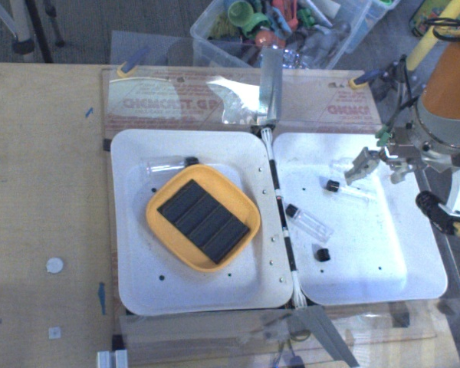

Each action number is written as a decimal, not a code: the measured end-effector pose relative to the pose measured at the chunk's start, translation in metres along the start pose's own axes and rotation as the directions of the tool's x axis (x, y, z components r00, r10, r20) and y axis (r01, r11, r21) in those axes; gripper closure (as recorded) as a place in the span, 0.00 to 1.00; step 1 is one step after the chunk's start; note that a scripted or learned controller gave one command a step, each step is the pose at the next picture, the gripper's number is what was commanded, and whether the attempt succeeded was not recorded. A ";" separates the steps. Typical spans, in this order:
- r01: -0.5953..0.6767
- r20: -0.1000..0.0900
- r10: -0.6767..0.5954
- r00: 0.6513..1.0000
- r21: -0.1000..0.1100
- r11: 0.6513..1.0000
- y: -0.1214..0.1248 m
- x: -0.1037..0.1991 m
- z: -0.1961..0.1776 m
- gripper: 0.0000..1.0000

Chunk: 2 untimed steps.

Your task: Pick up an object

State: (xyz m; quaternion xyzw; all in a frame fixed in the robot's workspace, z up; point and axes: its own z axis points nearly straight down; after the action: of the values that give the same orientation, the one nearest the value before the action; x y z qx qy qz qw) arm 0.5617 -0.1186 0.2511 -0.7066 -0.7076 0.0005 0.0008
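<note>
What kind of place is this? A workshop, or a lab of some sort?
Probably a robotics lab set up for grasping trials: a robot arm reaches over two white bins on a wooden bench, and a clear tub of bright plastic toys sits behind.

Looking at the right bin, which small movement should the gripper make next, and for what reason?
Probably a short descent with a slight shift left. The gripper hangs over the right white bin near its upper right, with nothing between its fingers, and the clear plastic tube with a black cap lies just left of and below it. That is the nearest object; the others lie further off.
</note>
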 end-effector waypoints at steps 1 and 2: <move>0.095 0.001 -0.095 0.995 -0.002 0.995 -0.054 0.005 0.127 0.00; 0.216 0.002 -0.216 0.976 -0.004 0.976 -0.063 0.017 -0.034 0.00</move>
State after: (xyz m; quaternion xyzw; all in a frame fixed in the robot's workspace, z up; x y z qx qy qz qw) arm 0.4982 -0.1019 0.2847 -0.6255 -0.7802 -0.0006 -0.0015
